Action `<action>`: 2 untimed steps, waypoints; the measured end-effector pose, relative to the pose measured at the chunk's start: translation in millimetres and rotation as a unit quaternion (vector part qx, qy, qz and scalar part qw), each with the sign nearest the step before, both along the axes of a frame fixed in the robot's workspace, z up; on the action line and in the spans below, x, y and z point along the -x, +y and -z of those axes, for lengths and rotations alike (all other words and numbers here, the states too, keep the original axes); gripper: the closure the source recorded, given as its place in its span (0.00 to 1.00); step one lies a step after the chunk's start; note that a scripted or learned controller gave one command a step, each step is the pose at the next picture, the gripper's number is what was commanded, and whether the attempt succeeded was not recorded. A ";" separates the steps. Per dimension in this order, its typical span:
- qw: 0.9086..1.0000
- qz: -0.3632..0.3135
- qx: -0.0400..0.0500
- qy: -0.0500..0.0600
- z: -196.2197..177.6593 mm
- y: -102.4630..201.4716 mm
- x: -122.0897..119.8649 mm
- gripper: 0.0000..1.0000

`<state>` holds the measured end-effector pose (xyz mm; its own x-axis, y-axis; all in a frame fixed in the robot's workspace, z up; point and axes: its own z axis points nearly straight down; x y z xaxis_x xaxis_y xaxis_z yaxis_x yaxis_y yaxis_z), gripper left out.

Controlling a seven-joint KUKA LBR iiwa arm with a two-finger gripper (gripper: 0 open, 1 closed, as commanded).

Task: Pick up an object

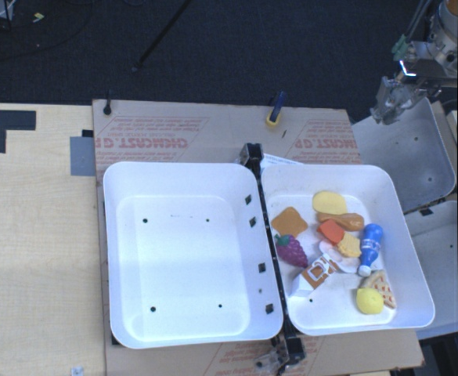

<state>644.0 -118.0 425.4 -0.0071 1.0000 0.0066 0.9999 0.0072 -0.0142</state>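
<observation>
The gripper (388,106) is hanging at two o'clock, well outside the right bin (405,210) (finger state: cannot tell). Toy foods, including purple grapes (292,251), are lying in that bin.

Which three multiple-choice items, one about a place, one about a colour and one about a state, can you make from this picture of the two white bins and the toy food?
1. Where do the small toy food pieces lie?
A. in the left shallow white bin
B. in the right shallow white bin
C. on the wooden bench

2. What colour is the small plastic grape bunch?
A. purple
B. green
C. white

3. Where is the two-finger gripper?
A. low among the toys
B. over the left bin
C. raised beyond the bins, at upper right

Answers:
1 B: the pieces cluster in the right shallow white bin.
2 A: the small plastic grape bunch is purple.
3 C: the two-finger gripper hangs past the far right corner, away from the toys.
</observation>
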 end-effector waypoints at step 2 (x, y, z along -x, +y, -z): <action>1.000 0.006 0.003 -0.004 -55.5 -86.5 4.2 1.00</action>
